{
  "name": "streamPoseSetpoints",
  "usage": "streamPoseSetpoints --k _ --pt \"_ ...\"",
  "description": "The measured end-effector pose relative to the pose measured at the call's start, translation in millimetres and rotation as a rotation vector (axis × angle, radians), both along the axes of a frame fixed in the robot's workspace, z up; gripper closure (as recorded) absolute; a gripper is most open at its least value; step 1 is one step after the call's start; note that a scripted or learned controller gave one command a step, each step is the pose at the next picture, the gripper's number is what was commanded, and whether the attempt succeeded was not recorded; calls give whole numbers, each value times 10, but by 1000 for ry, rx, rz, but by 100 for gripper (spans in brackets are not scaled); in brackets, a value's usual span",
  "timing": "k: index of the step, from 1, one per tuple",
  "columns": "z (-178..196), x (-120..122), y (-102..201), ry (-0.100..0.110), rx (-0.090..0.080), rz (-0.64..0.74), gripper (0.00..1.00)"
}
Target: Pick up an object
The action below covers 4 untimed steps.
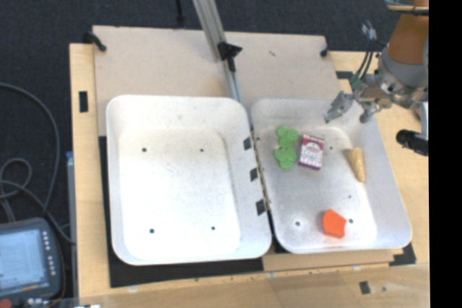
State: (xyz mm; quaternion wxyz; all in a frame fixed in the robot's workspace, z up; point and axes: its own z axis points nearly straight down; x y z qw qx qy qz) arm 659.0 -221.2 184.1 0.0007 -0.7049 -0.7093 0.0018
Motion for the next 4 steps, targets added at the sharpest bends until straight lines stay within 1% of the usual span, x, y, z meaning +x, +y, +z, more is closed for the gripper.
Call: streamPoseSetpoints --k 1,2,3,4 --pt "-418 -9 -9 -1 -1 0 0" --pt "-799 17 -18 -11 -1 1 0" --pt "-694 10 -27 -10 -5 5 100" --pt "-238 -22 -47 -10 -1 -3 100"
